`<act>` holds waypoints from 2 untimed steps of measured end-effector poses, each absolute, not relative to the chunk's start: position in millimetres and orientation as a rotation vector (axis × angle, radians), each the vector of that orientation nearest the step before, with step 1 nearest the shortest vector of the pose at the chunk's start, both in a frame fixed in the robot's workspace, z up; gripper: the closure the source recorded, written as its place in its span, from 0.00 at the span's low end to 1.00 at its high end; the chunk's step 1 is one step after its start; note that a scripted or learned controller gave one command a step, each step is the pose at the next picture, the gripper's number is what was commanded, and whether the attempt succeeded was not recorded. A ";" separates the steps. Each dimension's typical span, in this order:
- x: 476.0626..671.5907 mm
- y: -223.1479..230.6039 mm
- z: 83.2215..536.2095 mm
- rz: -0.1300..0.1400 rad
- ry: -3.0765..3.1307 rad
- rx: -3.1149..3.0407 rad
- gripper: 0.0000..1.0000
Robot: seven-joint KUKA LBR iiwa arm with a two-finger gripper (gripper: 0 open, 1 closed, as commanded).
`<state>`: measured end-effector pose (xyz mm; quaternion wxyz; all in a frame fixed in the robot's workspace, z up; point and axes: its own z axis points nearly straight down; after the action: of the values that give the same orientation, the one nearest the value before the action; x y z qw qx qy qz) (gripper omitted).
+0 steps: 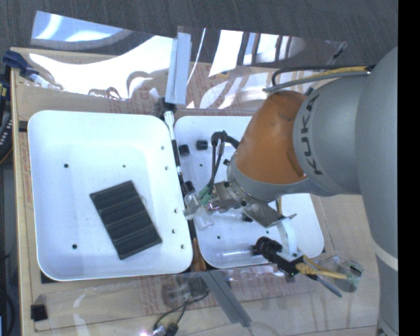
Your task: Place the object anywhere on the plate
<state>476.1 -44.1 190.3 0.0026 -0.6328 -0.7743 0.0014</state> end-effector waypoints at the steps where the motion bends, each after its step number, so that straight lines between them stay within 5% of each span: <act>1: 476.1 -44.6 190.5 0.004 -2.428 -1.986 0.00; 2: 476.1 33.6 190.9 0.004 -2.387 -2.039 0.00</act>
<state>476.1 33.6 190.9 0.0009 -0.6495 -0.7604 0.0012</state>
